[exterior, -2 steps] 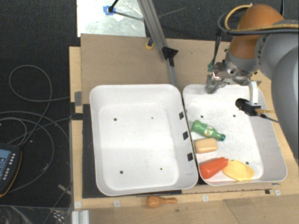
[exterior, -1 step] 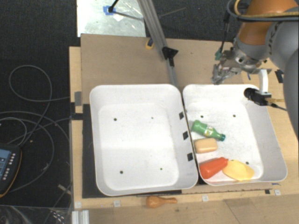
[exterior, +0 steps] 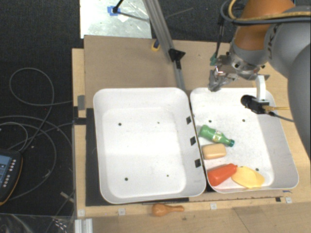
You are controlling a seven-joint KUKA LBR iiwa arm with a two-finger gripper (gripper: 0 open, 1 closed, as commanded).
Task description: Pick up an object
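- We see the gripper (exterior: 215, 85) above the far edge of the right bin (exterior: 272, 144); whether it is open or closed we cannot tell, and nothing is visibly held.
- A green bottle (exterior: 216, 135), a beige block (exterior: 214, 152), a red piece (exterior: 221, 173) and a yellow piece (exterior: 249, 177) lie close together in that bin's near left part.
- The arm (exterior: 286, 38) is cut off at the right.

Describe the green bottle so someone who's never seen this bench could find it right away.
Start at the right-hand shallow white bin, the one nearer the arm. Four small items cluster along its near left side, and the small green plastic bottle is the farthest back of them, lying on its side just behind a tan rounded block. It is the only green item there; the others are tan, red and yellow.
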